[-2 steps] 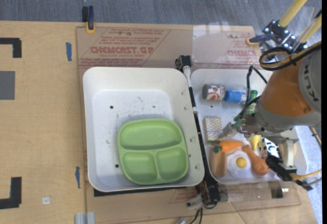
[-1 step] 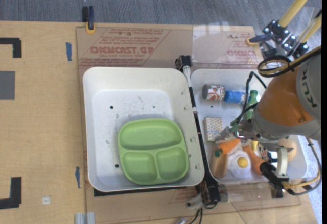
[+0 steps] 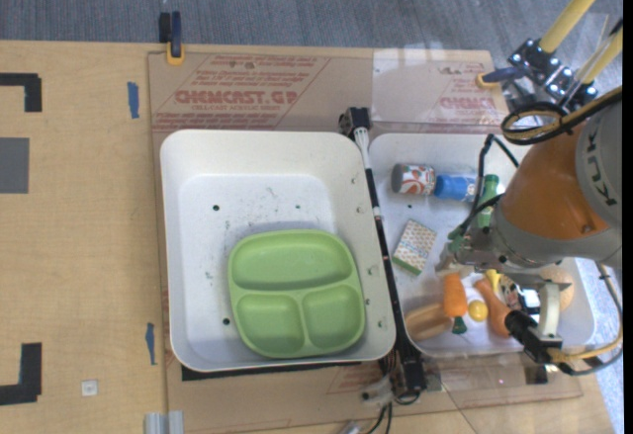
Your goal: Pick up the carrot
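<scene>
Whether the gripper [image 3: 462, 258] is open or closed cannot be told; the orange-banded wrist hides most of it. It sits low in the right bin [image 3: 427, 138], just above the upper end of the carrot [image 3: 453, 297], which lies near the bin's front with its green top pointing at the front wall. The main risk is crowding. A tan roll [image 3: 426, 321] touches the carrot's left side, and a small yellow piece [image 3: 478, 311] and another orange item [image 3: 492, 288] lie just to its right. A slightly misplaced close could shove the carrot aside, pinch a neighbour with it, or catch only its tapered end and let it slip.
</scene>
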{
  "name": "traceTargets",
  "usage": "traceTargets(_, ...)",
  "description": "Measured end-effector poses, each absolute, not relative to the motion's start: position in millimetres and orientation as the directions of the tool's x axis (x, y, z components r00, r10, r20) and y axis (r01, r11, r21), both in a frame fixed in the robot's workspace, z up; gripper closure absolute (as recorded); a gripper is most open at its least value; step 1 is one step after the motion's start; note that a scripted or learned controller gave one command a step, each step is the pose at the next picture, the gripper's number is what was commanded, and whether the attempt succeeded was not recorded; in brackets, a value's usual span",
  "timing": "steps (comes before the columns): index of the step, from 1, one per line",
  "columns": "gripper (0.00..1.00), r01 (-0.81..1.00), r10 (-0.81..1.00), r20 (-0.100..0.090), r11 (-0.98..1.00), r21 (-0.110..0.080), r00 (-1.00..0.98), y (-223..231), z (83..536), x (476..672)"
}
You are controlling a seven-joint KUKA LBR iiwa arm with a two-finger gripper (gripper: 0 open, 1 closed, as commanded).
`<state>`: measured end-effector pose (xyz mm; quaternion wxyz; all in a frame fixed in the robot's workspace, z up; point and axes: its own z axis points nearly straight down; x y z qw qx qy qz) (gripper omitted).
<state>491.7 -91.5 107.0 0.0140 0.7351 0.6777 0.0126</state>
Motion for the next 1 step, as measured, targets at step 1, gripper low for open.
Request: traceTargets(1, 1.00, 0.958, 0.958, 0.001, -0.287, 0.001, 0.287, -50.9, 185.5, 526.0)
